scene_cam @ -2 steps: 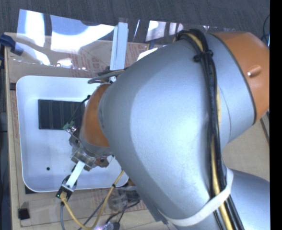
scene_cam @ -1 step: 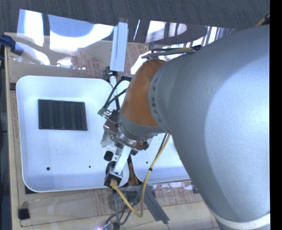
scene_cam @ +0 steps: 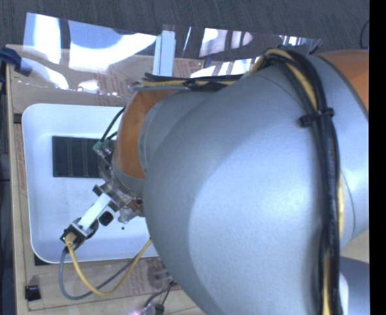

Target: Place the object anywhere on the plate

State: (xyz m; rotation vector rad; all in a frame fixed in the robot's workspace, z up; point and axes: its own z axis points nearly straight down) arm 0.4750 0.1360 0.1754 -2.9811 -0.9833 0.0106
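A dark, ridged rectangular plate (scene_cam: 75, 156) lies flat in the left white bin (scene_cam: 34, 195), towards its back left. The grey arm with its orange band (scene_cam: 130, 136) reaches in from the right and covers the whole right side, including the right bin and the right part of the left bin. Its wrist (scene_cam: 117, 192) hangs over the left bin, just right of the plate's near corner. The arm's bulk hides what is under the wrist.
A white connector with a green light (scene_cam: 81, 227) sticks out from the wrist towards the bin's front left. Yellow and grey cables (scene_cam: 88, 282) loop over the bin's front rim. A shiny wall (scene_cam: 94, 44) stands behind the bins. A blue clamp (scene_cam: 10, 58) is at the back left.
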